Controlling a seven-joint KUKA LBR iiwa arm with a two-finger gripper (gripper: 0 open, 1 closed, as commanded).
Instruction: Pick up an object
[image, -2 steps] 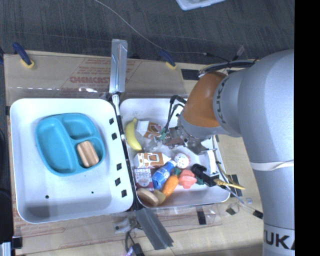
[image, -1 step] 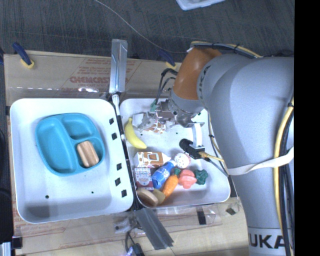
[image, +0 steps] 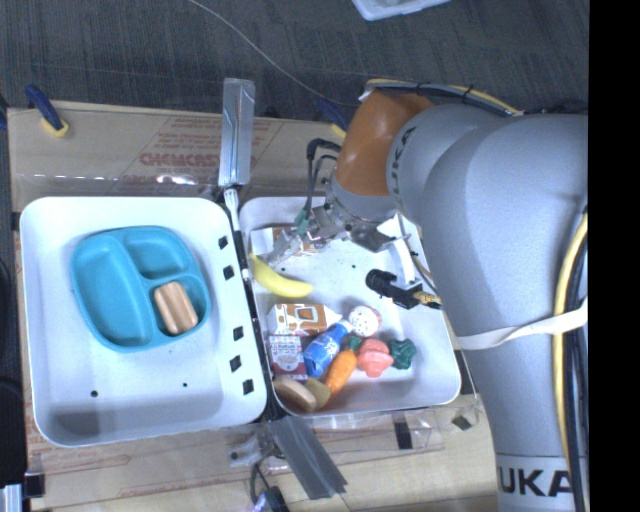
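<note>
- camera view: the arm (image: 470, 190) reaches into the right bin (image: 440, 372), with the end effector (image: 300, 236) low over that bin's upper left corner, just above the banana (image: 278, 280).
- whether the end effector is open or closed, or has hold of anything, i cannot tell; its tip is a blur of small parts.
- nothing looks lifted: the banana, small carton (image: 298, 320), blue bottle (image: 326, 350) and carrot (image: 340, 370) lie in the right bin.
- the left bin (image: 60, 400) bears a blue tray (image: 120, 290) with a bread roll (image: 175, 306).
- by my judgement, the pick is at the reach stage; grasp and lift remain.
</note>
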